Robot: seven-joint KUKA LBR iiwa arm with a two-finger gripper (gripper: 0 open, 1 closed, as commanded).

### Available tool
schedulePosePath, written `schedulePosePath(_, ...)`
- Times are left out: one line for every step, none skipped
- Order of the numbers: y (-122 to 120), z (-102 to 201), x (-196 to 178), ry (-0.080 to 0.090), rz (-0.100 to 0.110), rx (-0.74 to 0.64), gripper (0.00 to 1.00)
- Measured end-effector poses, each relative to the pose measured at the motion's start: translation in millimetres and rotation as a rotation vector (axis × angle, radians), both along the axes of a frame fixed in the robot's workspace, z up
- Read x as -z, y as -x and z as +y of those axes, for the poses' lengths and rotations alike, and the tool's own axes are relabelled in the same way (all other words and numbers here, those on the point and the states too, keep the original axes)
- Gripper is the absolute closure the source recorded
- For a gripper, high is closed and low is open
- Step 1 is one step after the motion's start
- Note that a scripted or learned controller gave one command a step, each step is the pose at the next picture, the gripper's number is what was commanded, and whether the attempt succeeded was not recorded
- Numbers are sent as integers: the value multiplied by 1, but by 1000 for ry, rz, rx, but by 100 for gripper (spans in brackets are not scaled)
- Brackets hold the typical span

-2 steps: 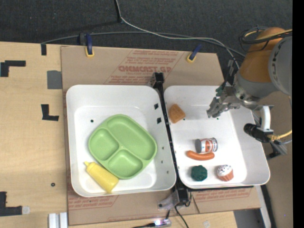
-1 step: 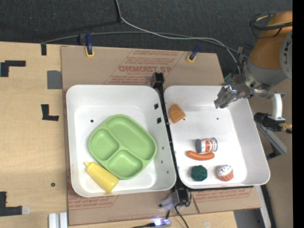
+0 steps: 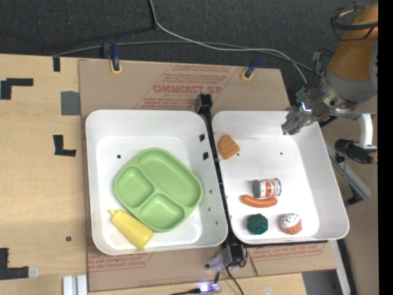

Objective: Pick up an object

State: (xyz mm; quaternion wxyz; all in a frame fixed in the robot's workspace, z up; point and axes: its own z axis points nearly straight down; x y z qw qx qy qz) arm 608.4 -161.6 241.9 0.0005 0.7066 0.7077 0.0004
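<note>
My gripper (image 3: 293,123) hangs over the far right corner of the right bin (image 3: 307,146), with nothing seen between its fingers. In that bin lie an orange waffle-like piece (image 3: 228,146) near the far left, a small can (image 3: 267,188) on its side, a red sausage (image 3: 255,201) just in front of it, a dark green lump (image 3: 257,224) and a cupcake (image 3: 290,223) near the front. All of them sit well left of and nearer than the gripper.
The left bin (image 3: 98,134) holds a green divided plate (image 3: 158,189) and a yellow bottle (image 3: 130,228) at its front left. A black divider clip (image 3: 204,103) sits between the bins. Cables run over the back of the bench.
</note>
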Motion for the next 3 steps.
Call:
schedulePosePath(5,46,7,0,3,-3,100)
schedulePosePath(21,107,14,-2,5,-5,100)
schedulePosePath(37,160,26,-1,6,-4,100)
